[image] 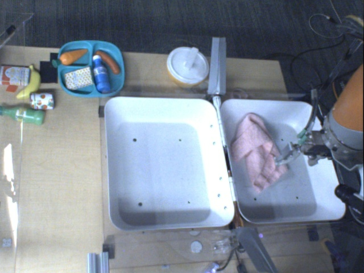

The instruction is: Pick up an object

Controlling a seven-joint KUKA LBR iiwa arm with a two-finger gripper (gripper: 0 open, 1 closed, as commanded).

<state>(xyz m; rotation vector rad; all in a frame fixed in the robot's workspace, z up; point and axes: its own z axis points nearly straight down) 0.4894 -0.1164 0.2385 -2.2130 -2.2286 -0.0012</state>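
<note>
Pink crumpled cloth [259, 151]: soft fabric, bunched, lying in the right-hand shallow white bin [324, 201], toward that bin's left half, close to the divider between the two bins.

Pincer [286, 154]: two thin fingers at the end of the grey arm [347, 131] with orange band, reaching in from the right; tips just at the right edge of the cloth, seemingly touching it; fingers too small and blurred to tell whether apart or together; no fabric seen lifted between them.

Left-hand shallow white bin [114, 152]: square, rounded corners, small dark dots on the floor.

Round white lidded container with yellow base [187, 66]: on the wooden counter [51, 169], behind the bins, near the upright grey metal post [216, 64].

Blue sectioned plastic tray [118, 57]: far left rear of counter, holding an orange carrot-shaped toy [74, 56], a blue bottle [101, 75], and other small pieces.

Yellow toy banana [30, 83], small printed can [42, 100], green bottle lying flat [23, 115]: grouped left of the tray, near the counter's left edge.
</note>
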